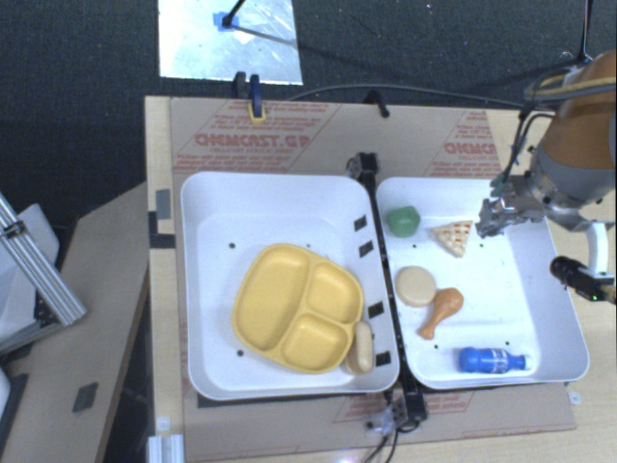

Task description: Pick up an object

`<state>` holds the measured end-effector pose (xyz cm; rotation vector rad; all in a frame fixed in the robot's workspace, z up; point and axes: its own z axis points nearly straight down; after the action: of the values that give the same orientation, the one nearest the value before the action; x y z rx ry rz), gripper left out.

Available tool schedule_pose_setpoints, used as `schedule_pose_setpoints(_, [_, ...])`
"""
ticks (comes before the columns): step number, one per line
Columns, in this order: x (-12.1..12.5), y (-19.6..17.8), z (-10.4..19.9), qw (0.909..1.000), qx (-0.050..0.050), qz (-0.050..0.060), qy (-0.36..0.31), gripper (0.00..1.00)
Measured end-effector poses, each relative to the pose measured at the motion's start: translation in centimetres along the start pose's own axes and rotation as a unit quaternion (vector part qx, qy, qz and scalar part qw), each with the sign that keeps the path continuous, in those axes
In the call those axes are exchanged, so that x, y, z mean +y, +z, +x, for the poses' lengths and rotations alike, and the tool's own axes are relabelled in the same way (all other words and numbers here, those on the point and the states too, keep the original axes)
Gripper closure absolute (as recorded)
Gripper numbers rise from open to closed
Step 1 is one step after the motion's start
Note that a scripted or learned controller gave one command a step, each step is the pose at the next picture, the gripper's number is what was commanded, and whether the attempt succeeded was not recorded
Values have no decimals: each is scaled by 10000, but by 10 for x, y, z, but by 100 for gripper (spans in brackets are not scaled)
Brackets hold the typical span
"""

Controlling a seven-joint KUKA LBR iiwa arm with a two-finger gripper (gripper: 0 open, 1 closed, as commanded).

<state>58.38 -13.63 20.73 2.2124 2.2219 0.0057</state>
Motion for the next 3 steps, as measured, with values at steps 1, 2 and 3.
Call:
schedule_pose_setpoints(1, [2, -55, 0, 10000, -1, -6, -2, 100])
schedule_pose_setpoints(2, [14, -58, 53, 10000, 17, 19, -29, 100])
schedule_pose_setpoints(3, [31, -60, 104, 10000, 13, 16, -24, 100])
